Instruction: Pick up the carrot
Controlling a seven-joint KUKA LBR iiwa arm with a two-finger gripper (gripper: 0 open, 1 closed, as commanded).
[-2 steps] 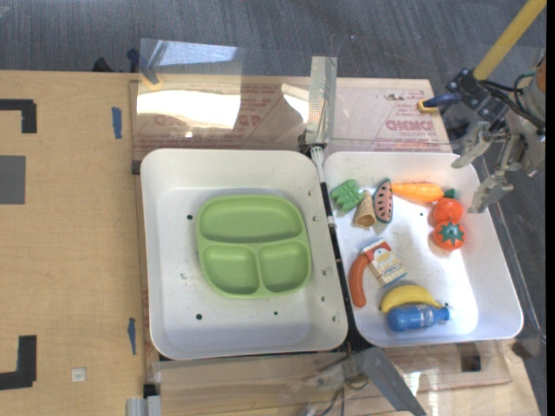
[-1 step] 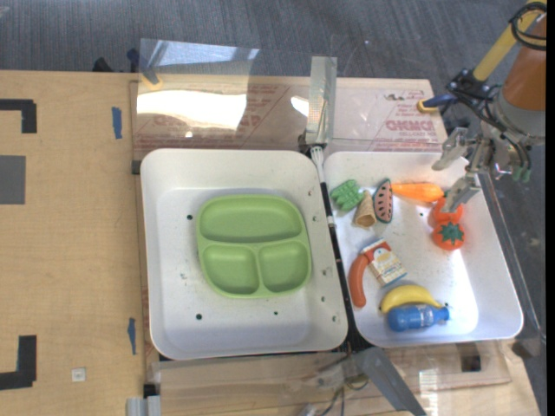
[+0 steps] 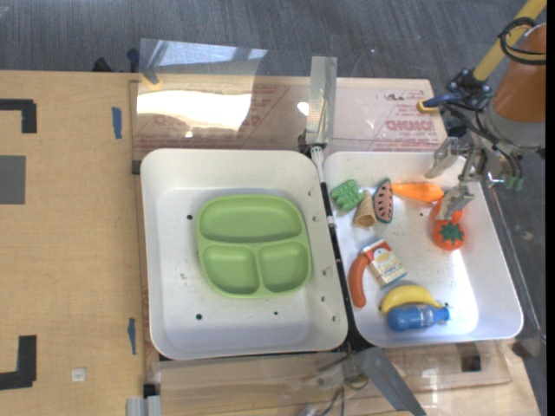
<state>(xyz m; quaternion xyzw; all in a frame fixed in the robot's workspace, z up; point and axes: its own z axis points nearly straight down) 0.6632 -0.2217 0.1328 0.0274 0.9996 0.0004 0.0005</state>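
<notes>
We see the carrot (image 3: 417, 191) lying flat w/ its length across the upper part of the right bin (image 3: 499, 267), just above the tomato (image 3: 448, 233); the gripper (image 3: 459, 180) hovers right by its thick end, jaws spread and pinching nothing. It's prob. a light, stiff, slick plastic toy, so we'd grab across the thick mid-body, not the taper. Bin floor is smooth, white; room is tight w/ the watermelon slice (image 3: 382, 201) just left.
</notes>
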